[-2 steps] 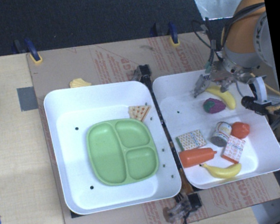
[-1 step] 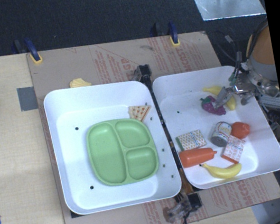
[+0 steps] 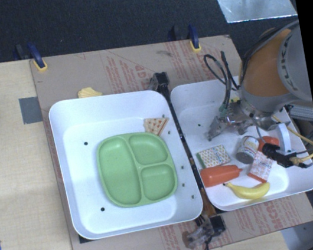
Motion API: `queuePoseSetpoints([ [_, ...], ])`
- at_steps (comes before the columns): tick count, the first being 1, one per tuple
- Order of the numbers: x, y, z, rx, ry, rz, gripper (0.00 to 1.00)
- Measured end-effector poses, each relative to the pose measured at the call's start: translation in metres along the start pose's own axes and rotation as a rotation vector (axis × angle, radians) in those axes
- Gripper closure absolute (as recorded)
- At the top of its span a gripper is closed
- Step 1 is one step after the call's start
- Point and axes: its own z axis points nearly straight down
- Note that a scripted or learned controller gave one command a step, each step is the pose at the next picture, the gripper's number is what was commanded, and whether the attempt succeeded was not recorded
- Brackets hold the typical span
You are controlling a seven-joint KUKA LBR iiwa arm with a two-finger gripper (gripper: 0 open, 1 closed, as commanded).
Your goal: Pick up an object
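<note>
In the right bin (image 3: 183, 100), along its near edge, lie a yellow banana (image 3: 249, 190), an orange carrot-shaped piece (image 3: 220, 174), a small patterned box (image 3: 213, 156), a tin can (image 3: 247, 149) and a red-and-white packet (image 3: 261, 165), all close together. The tool (image 3: 223, 123) sits low over the bin's middle, just beyond the box and can; whether it has hold of anything cannot be told. The left bin (image 3: 74, 166) holds a green divided plate (image 3: 135, 168) and a waffle-like cracker (image 3: 156, 125) touching its far rim. Both bins rest on the table (image 3: 13, 194).
</note>
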Motion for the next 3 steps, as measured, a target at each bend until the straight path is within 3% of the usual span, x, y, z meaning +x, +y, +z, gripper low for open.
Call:
queuePoseSetpoints([
  [1,-0.060,0.003,-0.057,-0.003,-0.001,0.004,0.00],
  [2,-0.026,0.067,0.000,-0.001,0.000,0.001,0.00],
  [3,-0.054,0.059,-0.002,-0.002,0.005,0.001,0.00],
])
